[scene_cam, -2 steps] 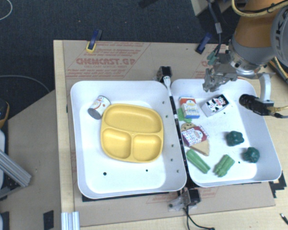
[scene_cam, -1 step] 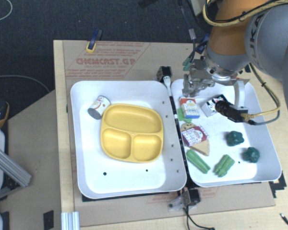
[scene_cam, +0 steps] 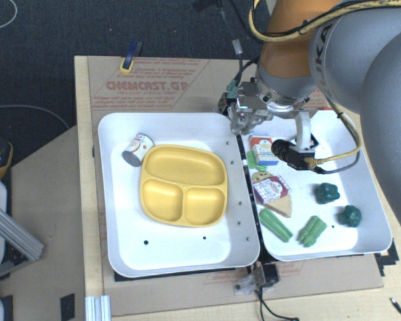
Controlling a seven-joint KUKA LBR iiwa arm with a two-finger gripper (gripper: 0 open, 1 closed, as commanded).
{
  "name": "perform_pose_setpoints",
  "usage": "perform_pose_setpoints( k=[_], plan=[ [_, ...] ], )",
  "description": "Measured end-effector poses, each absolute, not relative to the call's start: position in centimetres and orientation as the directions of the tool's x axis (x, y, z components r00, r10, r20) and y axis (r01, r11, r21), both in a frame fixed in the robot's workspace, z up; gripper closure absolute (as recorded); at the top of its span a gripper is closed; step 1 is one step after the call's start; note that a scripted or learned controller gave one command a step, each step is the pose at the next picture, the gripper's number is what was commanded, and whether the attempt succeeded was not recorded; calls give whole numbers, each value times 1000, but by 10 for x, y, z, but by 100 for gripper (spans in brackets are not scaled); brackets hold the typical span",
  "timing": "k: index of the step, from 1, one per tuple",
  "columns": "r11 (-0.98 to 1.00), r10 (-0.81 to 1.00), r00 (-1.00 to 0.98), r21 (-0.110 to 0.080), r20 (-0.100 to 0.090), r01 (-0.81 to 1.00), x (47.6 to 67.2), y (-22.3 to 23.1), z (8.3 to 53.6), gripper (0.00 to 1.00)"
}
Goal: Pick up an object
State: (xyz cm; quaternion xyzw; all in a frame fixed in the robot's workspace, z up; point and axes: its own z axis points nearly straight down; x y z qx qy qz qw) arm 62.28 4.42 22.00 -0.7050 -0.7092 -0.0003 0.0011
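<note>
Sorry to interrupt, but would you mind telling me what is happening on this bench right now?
A grey and orange robot arm is trying to pick an object out of the bins. Its pincer hangs over the top left corner of the right bin, above small packets and green toy vegetables, and nothing is visibly gripped. The left bin holds a yellow divided tray and a small cup lying on its side.

Grey arm (scene_cam: 374,52) enters from the right, far side; orange band (scene_cam: 297,25) sits above the wrist. Pincer (scene_cam: 244,120) points down at the far end of the scene's middle, wrapped in cables.
</note>
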Motion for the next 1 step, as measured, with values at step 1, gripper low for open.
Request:
perform_pose_setpoints(
  k=[1],
  plan=[
    [3,1000,-3,2,1,1000,615,57,235,100]
  ],
)
